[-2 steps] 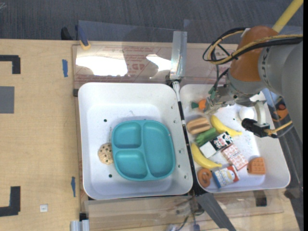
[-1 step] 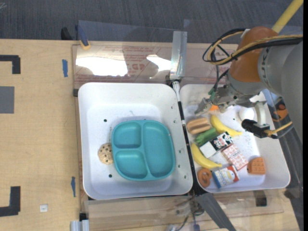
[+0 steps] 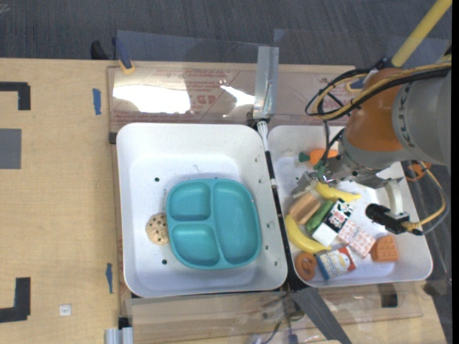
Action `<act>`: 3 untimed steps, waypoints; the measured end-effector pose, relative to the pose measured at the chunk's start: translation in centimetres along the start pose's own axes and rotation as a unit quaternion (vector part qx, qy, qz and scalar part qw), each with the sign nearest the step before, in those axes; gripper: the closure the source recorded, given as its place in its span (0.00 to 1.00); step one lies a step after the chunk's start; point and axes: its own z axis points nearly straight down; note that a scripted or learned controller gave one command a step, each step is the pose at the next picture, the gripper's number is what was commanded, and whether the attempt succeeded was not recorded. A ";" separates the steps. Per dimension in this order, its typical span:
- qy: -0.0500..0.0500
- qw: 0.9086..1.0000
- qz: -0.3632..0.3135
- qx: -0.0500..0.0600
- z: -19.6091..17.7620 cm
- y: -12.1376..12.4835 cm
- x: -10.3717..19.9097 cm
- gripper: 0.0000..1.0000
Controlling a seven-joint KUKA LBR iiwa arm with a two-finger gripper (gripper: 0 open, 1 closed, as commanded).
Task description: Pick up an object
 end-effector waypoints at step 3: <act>-0.001 0.998 0.058 -0.003 -1.3 -0.6 0.4 1.00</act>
